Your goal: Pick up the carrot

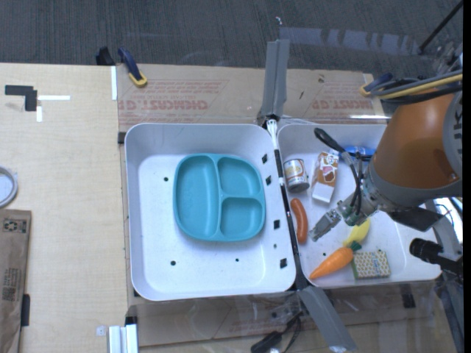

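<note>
The carrot [333, 262] is orange with a green top. It lies slanted near the front edge of the right bin [412, 274], its thin tip pointing toward the front left. My gripper [328, 225] hangs just above the carrot and slightly behind it, over the bin floor between a sausage and a yellow piece, with nothing visibly in it. The arm's orange band [416, 149] covers the back right of the bin.
In the right bin are a sausage [299, 219], a small can [296, 173], a carton [324, 176], a yellow piece [358, 232] and a speckled sponge [371, 264] beside the carrot's top. The left bin [147, 219] holds a teal divided plate [219, 197].
</note>
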